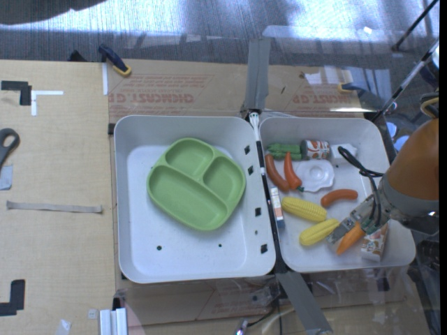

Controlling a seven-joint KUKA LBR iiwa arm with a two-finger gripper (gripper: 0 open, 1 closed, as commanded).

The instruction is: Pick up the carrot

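Gripping carrot [350,238], apparently | claw [357,223] | right bin [377,132], near corn [318,232]

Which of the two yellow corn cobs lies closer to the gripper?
The lower corn cob, beside the carrot at the gripper; the other cob lies farther left, nearer the bin's middle.

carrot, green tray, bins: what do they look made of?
Carrot: probably moulded plastic toy food, smooth orange surface with slight sheen. Green tray: likely matte plastic; uniform pale green, rounded moulded dividers forming three compartments. Bins: seemingly thin white formed plastic with rounded corners and a soft gloss.
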